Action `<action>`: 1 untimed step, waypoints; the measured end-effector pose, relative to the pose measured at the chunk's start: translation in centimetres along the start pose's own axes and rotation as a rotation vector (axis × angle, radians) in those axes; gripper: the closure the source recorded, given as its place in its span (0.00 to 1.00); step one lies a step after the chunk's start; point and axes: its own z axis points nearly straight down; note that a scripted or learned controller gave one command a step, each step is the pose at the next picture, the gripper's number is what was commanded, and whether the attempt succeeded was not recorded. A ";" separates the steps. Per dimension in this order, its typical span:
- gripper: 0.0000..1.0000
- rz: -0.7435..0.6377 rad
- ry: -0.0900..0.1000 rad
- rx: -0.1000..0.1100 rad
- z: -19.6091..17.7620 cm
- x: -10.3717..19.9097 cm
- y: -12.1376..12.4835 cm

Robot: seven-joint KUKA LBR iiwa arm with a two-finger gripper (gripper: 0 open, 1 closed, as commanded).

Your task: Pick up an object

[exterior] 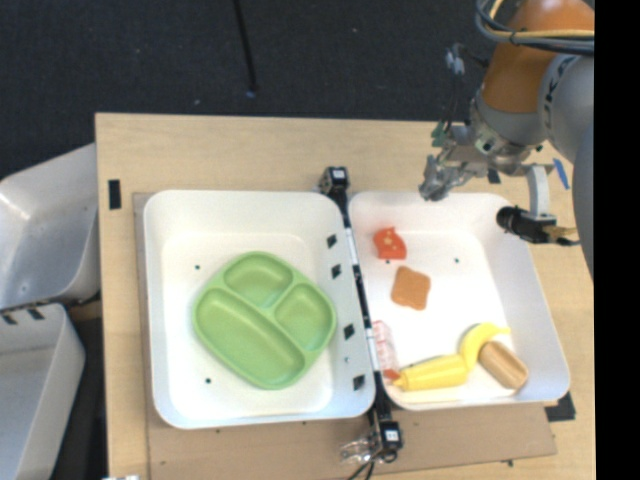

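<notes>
My gripper (437, 187) hangs above the far edge of the right bin (520, 268), with nothing between its fingers. In that bin lie a small red piece (389, 243), an orange-brown slab (410, 288), a yellow banana (481, 339), a tan cylinder (502, 364) and a yellow wedge-shaped toy (432, 373). The red piece lies nearest the gripper, below and to its left.
The left bin (170, 248) holds a green divided plate (263, 318). A small clear item (383, 345) lies by the divider between the bins. The wooden bench (250, 148) surrounds both bins.
</notes>
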 end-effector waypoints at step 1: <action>1.00 -0.002 0.001 0.004 -1.2 -0.1 0.1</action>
